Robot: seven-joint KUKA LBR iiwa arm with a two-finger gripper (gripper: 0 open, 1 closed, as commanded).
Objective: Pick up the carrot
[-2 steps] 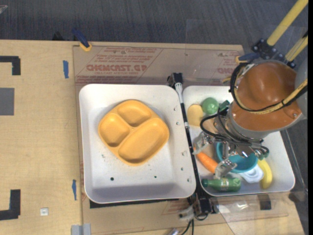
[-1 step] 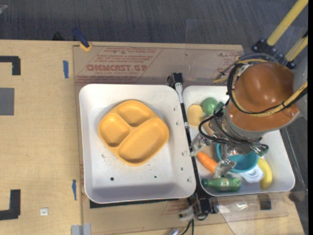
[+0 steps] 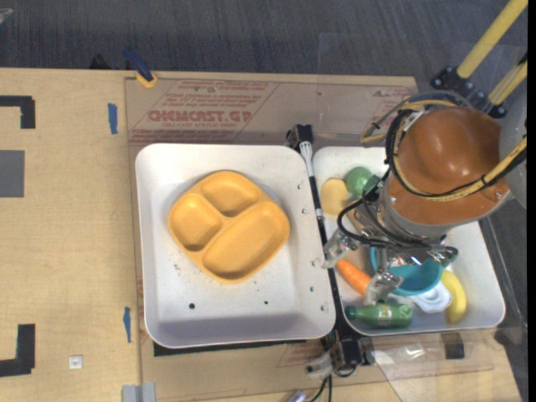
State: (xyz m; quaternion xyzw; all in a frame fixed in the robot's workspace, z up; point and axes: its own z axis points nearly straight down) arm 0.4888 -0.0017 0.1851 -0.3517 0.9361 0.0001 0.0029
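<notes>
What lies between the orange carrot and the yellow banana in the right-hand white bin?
In the camera view, a teal plastic bowl sits between the orange carrot and the yellow banana, partly under the arm.

The arm shows a broad, rounded orange band, glossy, with a soft highlight on its dome; beneath it sits a grey, ringed wrist section; thin black cables loop over the orange surface and hang in coils at its left edge, with a yellowish strand among them; lower down, the gripper is a cluster of silvery metal parts and dark wiring; its jaws look pale grey and slim, their detail too small to make out.
</notes>
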